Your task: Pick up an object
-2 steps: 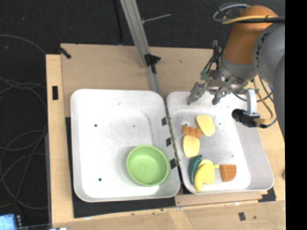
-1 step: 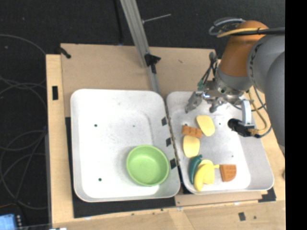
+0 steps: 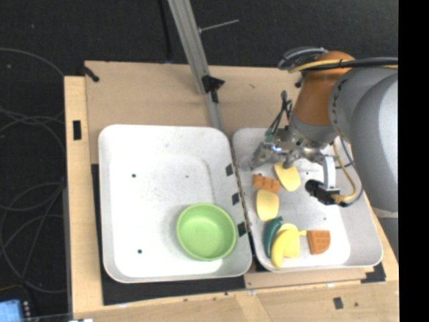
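The right bin [image 3: 355,233] holds several small toys. A pale yellow piece [image 3: 288,178] lies right under my gripper [image 3: 284,161], which hangs low over the bin's upper part. To its left sits an orange block [image 3: 265,182], with a second yellow piece [image 3: 267,205] below that. Near the front lie a teal piece [image 3: 271,231], a yellow one [image 3: 287,244] and an orange waffle-like block [image 3: 319,241]. Whether the gripper touches the pale yellow piece is unclear, as the wrist [image 3: 315,106] hides part of the contact.
A green bowl [image 3: 206,231] stands in the front right corner of the left bin [image 3: 147,173]. A slanted metal post [image 3: 191,39] rises behind the bins. The wall between the bins runs just left of the orange block.
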{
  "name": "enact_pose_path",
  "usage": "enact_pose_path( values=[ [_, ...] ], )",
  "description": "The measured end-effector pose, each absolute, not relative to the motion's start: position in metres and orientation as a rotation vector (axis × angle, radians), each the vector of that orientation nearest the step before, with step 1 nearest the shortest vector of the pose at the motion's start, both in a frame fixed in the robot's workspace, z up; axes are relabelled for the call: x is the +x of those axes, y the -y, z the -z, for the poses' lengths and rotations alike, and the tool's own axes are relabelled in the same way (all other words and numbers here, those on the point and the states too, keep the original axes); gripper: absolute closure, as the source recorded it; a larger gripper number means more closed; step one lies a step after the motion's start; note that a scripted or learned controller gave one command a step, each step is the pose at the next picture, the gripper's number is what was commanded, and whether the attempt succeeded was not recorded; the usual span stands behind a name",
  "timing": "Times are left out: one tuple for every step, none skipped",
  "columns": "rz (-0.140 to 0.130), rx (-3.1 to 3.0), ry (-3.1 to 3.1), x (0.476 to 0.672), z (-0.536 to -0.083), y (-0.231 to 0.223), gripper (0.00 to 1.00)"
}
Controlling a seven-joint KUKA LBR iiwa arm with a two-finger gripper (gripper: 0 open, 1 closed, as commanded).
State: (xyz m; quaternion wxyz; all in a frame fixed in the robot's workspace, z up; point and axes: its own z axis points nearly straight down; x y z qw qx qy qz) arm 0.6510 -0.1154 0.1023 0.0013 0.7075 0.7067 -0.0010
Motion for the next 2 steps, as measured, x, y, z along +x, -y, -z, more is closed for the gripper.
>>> enact_pose_path(
  values=[
    [-0.004,2.224,-2.213,0.652,-0.116,0.116,1.0],
    [-0.006,2.222,-2.215,0.649,-0.161,0.116,1.0]
  ],
)
